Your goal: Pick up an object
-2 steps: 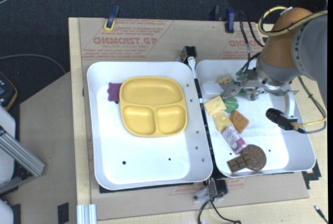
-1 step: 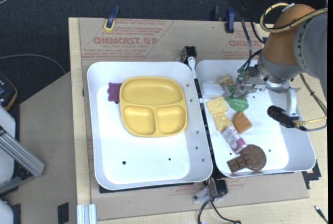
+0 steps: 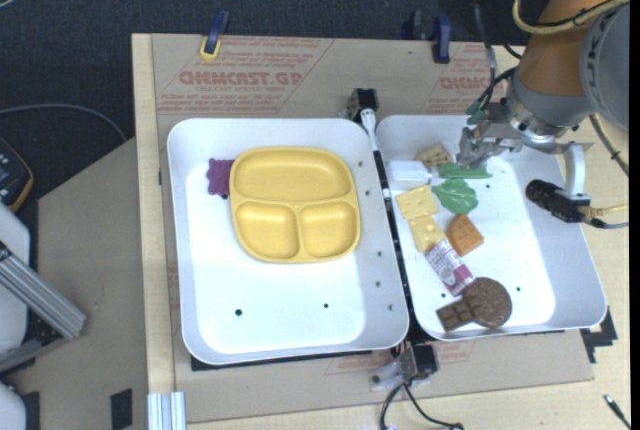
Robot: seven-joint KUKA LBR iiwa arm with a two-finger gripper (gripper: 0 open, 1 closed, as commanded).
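My gripper [image 3: 470, 154] hangs low over the back of the right bin [image 3: 560, 263], just above a green pepper-like piece [image 3: 458, 192] and beside a tan cracker [image 3: 435, 156]. Nothing can be seen held by it. Along the bin's left side lie a white block [image 3: 408, 173], a pale yellow cheese piece [image 3: 419, 204], another yellow piece [image 3: 427, 233], an orange cracker [image 3: 465, 235], a pink-wrapped packet [image 3: 448, 267], a round brown cookie [image 3: 489, 302] and a dark chocolate bar [image 3: 453, 316].
The left bin [image 3: 200, 248] holds a yellow divided plate [image 3: 295, 203] with a purple item [image 3: 218, 176] at its left edge. The right half of the right bin is bare white floor.
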